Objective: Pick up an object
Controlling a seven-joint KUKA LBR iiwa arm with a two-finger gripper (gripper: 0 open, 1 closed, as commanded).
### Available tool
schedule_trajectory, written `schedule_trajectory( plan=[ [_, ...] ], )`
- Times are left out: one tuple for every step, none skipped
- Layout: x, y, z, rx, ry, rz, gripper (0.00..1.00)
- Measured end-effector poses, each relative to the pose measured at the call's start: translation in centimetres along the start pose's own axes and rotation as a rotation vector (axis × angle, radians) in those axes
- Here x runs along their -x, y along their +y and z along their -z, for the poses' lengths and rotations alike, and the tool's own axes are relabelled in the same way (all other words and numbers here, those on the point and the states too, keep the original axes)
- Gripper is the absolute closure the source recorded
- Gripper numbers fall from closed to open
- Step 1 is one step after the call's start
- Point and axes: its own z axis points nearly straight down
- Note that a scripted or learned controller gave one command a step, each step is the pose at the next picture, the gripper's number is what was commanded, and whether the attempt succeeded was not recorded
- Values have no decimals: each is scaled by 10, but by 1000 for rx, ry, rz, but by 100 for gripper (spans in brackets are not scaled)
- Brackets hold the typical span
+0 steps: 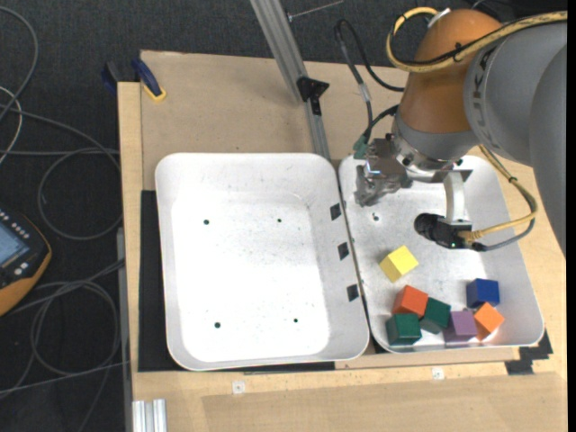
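Note:
The right bin (517, 268) holds several small blocks. A yellow block (399, 263) lies alone near its middle. Along the front edge are an orange block (413, 300), a green block (437, 313), a darker green block (404, 329), a purple block (463, 324), a second orange block (488, 318) and a blue block (483, 292). My gripper (368, 193) hangs over the bin's far left corner, up and to the left of the yellow block and apart from it. I see nothing held in it.
The left bin (180, 241) sits beside the right one, with black clips (342, 250) along their shared rim. A slanted metal pole (288, 52) rises behind the bins. Cables loop around the arm's wrist, near a black fitting (441, 230).

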Motion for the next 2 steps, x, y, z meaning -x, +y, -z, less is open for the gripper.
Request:
schedule_trajectory(
  plan=[
    [-50, -17, 18, 2, 1, 1, 100],
    [-91, -47, 32, 1, 0, 1, 100]
  ],
)
